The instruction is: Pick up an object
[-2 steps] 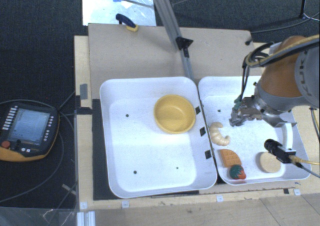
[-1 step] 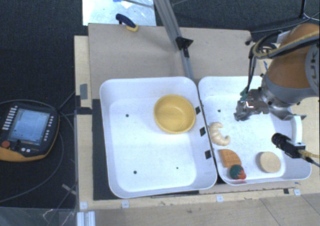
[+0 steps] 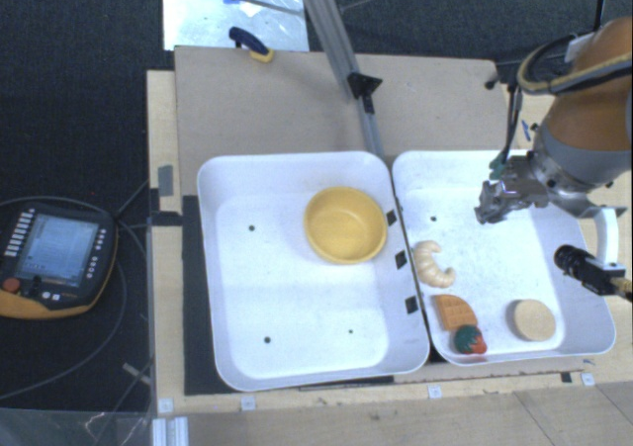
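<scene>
1. Arm comes in from the right, grey with orange upper part, over the right bin.
2. Gripper hangs over the upper middle of the right bin, pointing down-left. Can't tell its state, too small and dark. Nothing visibly held.
3. Right bin contents, all in the lower half: pale croissant near the left wall; orange cracker just below it; small green-and-red item touching or just under the cracker, near the bottom left corner; tan round disc toward the bottom right.
4. Gripper is well apart from all four, closest to the croissant, which lies down-left of it.
5. Left bin holds a yellow bowl, upright, in its upper right area, near the shared wall.
6. Bins sit side by side, touching, on a brown board.
7. Pendant with screen lies on the dark floor at far left.
8. Grey pole slants down from the top toward the bins' junction.
</scene>
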### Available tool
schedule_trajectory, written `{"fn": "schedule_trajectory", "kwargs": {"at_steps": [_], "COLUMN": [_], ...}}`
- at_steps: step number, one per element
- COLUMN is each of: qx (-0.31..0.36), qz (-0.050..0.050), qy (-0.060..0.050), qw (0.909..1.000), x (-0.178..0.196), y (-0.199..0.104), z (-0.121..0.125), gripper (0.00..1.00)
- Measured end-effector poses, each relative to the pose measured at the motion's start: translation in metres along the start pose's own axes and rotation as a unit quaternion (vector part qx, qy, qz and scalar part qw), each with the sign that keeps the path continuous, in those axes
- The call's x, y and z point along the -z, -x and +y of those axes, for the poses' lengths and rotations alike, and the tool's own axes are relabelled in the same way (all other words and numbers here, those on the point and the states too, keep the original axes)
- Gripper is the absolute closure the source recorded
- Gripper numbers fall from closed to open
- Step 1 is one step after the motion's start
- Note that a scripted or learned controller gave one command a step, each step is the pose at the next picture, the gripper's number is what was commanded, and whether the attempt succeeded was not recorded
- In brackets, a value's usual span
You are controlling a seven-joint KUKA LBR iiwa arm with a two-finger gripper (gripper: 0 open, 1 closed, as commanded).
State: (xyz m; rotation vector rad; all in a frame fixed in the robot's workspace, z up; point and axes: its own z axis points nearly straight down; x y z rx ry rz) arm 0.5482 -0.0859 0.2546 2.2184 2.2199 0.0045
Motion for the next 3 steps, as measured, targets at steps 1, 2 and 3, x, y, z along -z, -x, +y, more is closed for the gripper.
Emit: {"fn": "schedule_trajectory", "kwargs": {"at_steps": [1, 2, 3], "qx": [0.002, 0.002, 0.002], "qz": [0.001, 0.001, 0.001], "qy": [-0.002, -0.002, -0.002], "qw": [1.0, 1.0, 1.0], "x": [0.006, 0.009, 0.007], "y": [-0.051, -0.107, -0.163], "z": [0.011, 0.021, 0.034], "gripper": [1.0, 1.0, 1.0]}}
